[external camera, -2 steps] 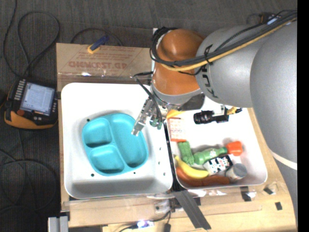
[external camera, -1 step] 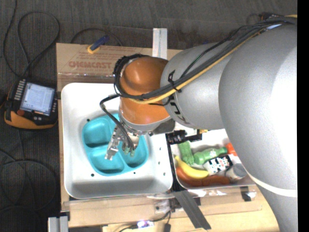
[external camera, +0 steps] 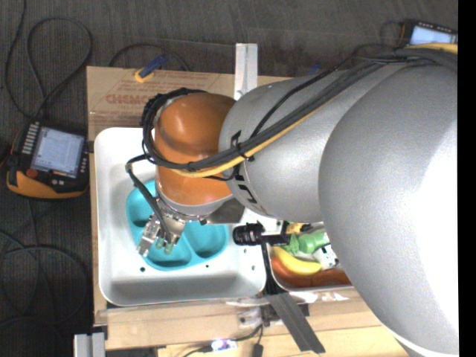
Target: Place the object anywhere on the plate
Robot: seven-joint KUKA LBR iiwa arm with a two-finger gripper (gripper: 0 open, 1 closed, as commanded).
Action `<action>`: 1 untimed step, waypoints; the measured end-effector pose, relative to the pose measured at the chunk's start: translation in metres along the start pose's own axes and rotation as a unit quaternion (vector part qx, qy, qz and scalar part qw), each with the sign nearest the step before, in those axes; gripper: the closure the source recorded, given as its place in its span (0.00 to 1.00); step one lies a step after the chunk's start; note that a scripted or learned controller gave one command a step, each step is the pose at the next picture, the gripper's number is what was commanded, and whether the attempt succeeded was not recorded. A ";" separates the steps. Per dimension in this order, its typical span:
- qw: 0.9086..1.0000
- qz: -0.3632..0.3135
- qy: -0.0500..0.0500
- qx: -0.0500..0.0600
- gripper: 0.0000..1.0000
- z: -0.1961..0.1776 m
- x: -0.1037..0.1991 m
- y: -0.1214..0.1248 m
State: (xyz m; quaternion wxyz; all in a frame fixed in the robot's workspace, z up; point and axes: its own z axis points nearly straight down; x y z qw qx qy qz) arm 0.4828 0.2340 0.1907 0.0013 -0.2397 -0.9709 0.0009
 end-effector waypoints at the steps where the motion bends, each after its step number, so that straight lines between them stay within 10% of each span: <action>1: 1.000 0.000 0.000 0.000 0.00 0.000 0.000 0.000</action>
